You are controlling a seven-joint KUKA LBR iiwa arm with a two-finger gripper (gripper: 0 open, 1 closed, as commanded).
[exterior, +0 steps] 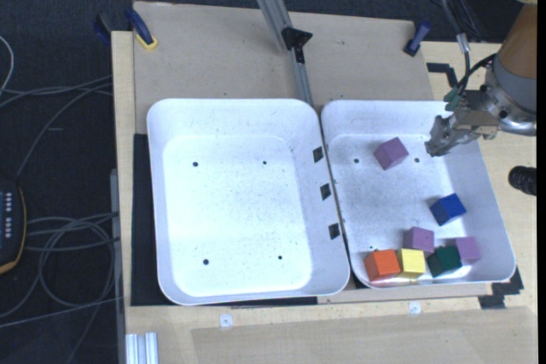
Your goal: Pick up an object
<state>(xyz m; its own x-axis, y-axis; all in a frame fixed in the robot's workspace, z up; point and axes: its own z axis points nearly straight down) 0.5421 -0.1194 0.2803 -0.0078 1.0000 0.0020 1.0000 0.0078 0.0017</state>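
Over the right bin (495,209), at its far right edge, the claw (437,146) hangs just right of the purple block (391,153); can't tell if it's open or closed, nothing visibly held. Purple block sits alone in the far part of the bin, slightly rotated, apart from the rest. Blue block (447,208) lies mid-right. Along the near wall: orange block (383,263), yellow block (413,262), green block (444,260), two smaller purple ones around them, packed close. Left bin (162,183) beside it on the tabletop (213,47). Blocks look small, light, rigid, likely a bit slick on flat faces. Best target is probably the lone purple block: clear on all sides, grip across two opposite flat faces, claw aligned to its rotation. The clustered ones look harder, little finger room.
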